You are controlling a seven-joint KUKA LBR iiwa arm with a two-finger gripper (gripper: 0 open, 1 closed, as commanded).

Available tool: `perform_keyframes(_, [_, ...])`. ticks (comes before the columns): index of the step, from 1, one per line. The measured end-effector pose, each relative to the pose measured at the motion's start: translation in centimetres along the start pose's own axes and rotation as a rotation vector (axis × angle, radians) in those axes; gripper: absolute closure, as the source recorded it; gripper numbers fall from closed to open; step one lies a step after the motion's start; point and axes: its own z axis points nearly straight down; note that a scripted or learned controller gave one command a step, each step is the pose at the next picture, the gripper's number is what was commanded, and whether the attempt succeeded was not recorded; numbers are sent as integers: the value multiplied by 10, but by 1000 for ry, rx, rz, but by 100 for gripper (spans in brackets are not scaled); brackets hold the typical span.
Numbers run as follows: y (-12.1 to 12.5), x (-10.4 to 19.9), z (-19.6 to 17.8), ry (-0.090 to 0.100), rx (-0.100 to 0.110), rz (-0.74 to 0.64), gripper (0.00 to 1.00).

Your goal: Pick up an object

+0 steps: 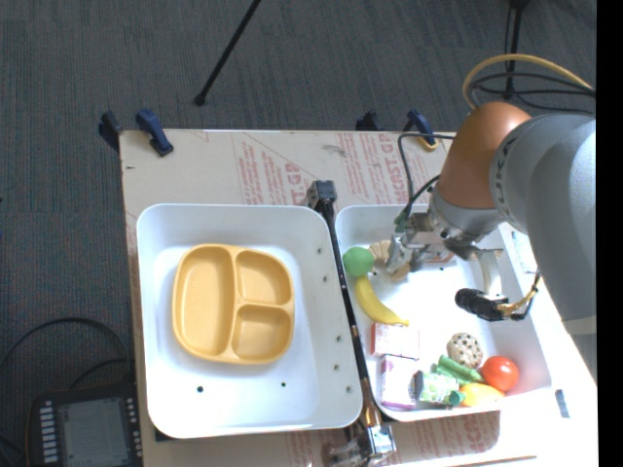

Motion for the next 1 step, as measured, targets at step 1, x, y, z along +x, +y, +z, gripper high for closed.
perform_keyframes(1, [7,106,-96,-2,-10,-3,100])
